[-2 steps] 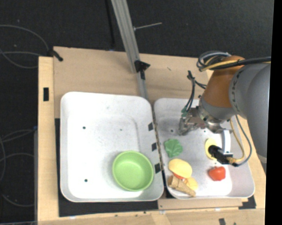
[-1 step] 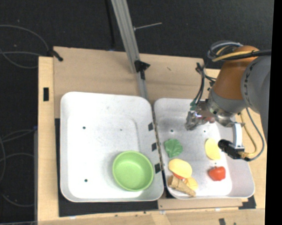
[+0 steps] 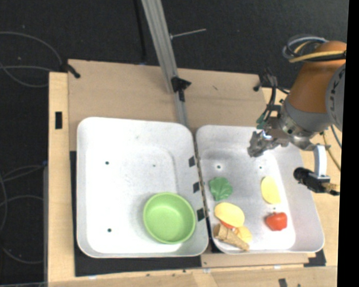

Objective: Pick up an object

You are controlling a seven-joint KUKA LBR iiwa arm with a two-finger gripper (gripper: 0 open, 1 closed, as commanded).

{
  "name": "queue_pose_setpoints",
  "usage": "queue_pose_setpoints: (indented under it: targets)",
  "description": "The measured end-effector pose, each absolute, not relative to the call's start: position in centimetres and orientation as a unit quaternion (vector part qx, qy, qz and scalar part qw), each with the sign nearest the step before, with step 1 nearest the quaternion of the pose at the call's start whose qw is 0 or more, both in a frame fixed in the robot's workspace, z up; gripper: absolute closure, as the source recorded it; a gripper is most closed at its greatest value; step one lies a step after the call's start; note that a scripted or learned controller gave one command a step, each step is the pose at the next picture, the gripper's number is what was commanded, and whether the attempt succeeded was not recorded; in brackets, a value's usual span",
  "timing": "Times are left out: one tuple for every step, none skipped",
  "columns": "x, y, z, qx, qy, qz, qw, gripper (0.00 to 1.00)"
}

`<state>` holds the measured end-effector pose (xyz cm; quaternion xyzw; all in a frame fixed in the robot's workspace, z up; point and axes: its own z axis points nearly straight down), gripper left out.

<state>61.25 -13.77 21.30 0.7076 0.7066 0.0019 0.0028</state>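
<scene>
The gripper (image 3: 258, 143) hangs over the far part of the right bin (image 3: 300, 234), holding nothing; I cannot tell its state. This looks like the approach step. Nearest below is the yellow piece (image 3: 271, 190), with a tomato (image 3: 276, 221) beyond; next it must descend onto one. The green lump (image 3: 220, 187), lemon (image 3: 230, 214) and cracker (image 3: 230, 236) crowd the left wall. A bowl (image 3: 169, 217) sits in the left bin (image 3: 108, 143).

Single fixed overhead camera, angled down at a slant, set well back: both white bins (image 3: 89, 166) and the wooden bench (image 3: 122, 90) framed, arm (image 3: 312, 86) entering at right.
</scene>
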Motion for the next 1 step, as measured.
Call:
queue_pose_setpoints:
  targets:
    - [62.22, -13.61, 27.38, 0.706, 0.708, 0.0026, 0.003, 1.00]
